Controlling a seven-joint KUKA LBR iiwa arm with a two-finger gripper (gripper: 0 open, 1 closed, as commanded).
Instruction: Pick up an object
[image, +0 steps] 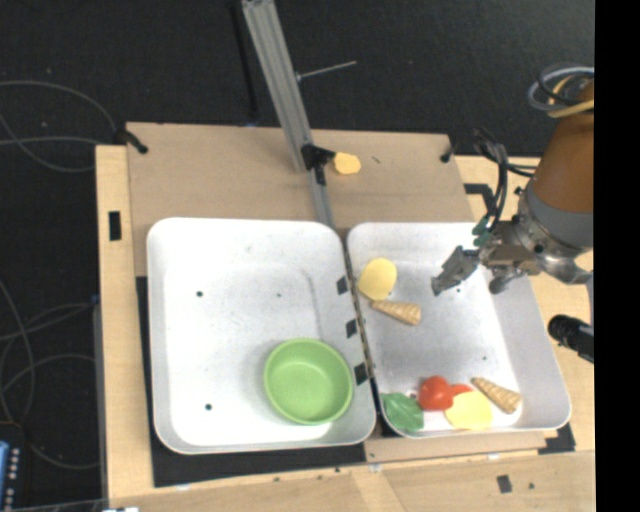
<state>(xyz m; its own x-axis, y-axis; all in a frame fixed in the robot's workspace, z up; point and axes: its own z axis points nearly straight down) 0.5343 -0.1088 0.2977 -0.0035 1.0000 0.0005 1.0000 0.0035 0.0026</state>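
My gripper (474, 279) hovers over the upper middle of the right bin (520, 330), fingers spread, open, with nothing between them. To its left lie a round yellow piece (378, 277) and a tan cone (397, 312) near the divider. Along that bin's front wall sit a green piece (402, 410), a red piece (435, 393), a yellow piece (470, 411) and a second tan cone (497, 394). A green bowl (308, 380) rests at the front right of the left bin (200, 300).
A slanted metal pole (285, 90) rises from behind the bins' divider. A small yellow object (347, 163) lies on the wooden bench behind the bins. Cables run beside the arm at the right.
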